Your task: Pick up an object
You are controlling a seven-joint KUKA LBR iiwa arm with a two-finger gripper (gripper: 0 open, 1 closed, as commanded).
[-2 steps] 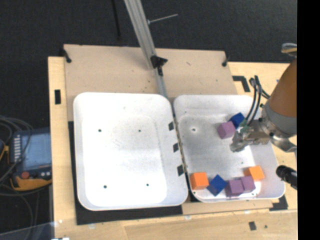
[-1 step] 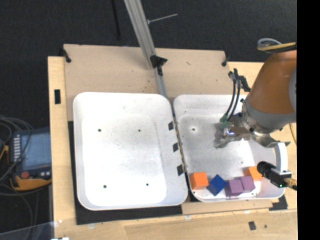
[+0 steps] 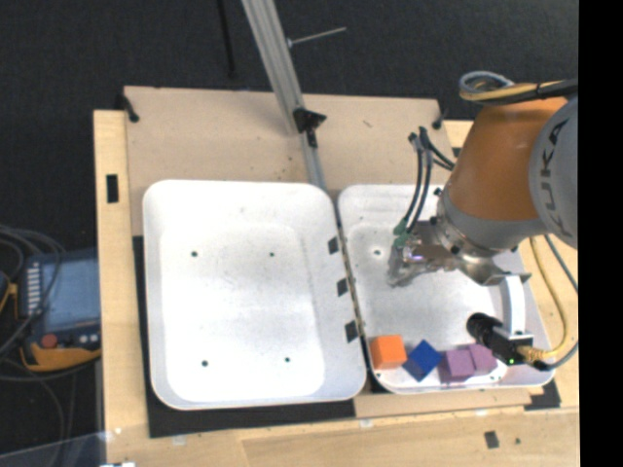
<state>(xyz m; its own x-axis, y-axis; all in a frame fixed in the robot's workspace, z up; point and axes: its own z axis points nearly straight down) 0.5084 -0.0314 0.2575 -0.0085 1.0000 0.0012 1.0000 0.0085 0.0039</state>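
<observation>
In the camera view, the arm reaches in from the right and hangs over the right bin, its orange band above the bin's far right part. The gripper points down at the bin's middle, near its left wall. From this angle I cannot tell whether it is released or clenched, and nothing can be made out in its grasp.

The things to pick lie in a row along the near edge of the right bin, well apart from the gripper. The orange block sits in the near left corner, the blue block just beside it, and the purple block just right of that. The left bin lies alongside on the wooden surface. A metal strut slants down from the top towards the gap between the bins.
</observation>
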